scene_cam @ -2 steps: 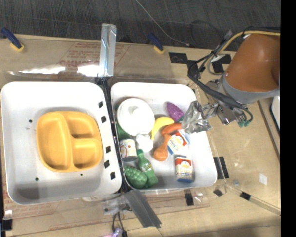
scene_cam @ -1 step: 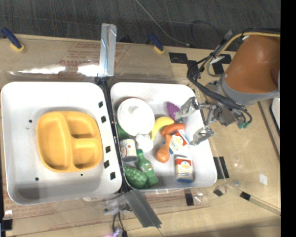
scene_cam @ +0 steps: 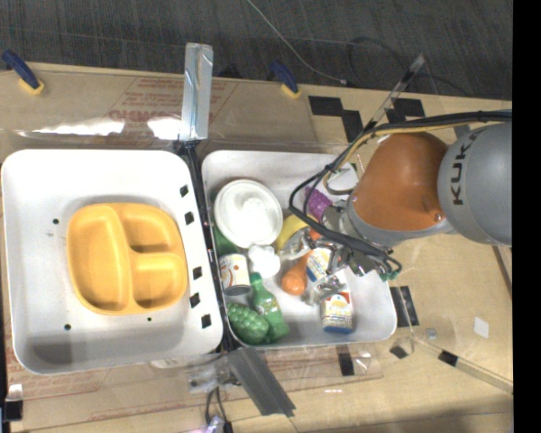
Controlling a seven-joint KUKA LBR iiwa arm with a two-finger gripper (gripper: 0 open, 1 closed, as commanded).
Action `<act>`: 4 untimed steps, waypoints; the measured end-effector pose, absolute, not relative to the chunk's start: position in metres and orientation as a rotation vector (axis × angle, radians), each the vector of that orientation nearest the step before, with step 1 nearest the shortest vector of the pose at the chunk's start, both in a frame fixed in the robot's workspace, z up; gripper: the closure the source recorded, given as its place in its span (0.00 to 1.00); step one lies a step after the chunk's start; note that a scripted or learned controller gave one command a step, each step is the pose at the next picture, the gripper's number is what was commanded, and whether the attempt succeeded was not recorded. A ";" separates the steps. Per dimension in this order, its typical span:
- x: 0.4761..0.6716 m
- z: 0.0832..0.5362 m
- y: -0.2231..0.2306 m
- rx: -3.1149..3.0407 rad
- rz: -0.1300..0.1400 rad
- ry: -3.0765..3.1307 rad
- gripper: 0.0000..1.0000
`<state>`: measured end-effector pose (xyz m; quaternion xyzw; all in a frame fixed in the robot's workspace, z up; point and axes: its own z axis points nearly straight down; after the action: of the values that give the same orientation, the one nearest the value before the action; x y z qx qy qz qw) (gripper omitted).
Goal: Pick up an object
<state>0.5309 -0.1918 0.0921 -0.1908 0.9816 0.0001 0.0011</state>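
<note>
Hovering low in the right bin (scene_cam: 379, 165), the gripper (scene_cam: 329, 282) sits among clutter; finger state I cannot tell. A carton (scene_cam: 338, 312) lies at its five o'clock; next comes closing and lifting.

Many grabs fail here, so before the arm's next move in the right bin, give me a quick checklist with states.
1. Grey arm with orange band over right white bin: ok.
2. Gripper low among the clutter: ok.
3. Object seen between fingers: cannot tell.
4. Small carton with orange label beside gripper, reachable: ok.
5. Round white bowl away from gripper: ok.
6. Yellow divided tray alone in left white bin: ok.
</note>
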 end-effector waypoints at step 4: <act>0.535 0.235 -0.146 -0.366 -0.009 3.108 1.00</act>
<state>0.5353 -0.1464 0.2348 -0.1170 0.9931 -0.0028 0.0059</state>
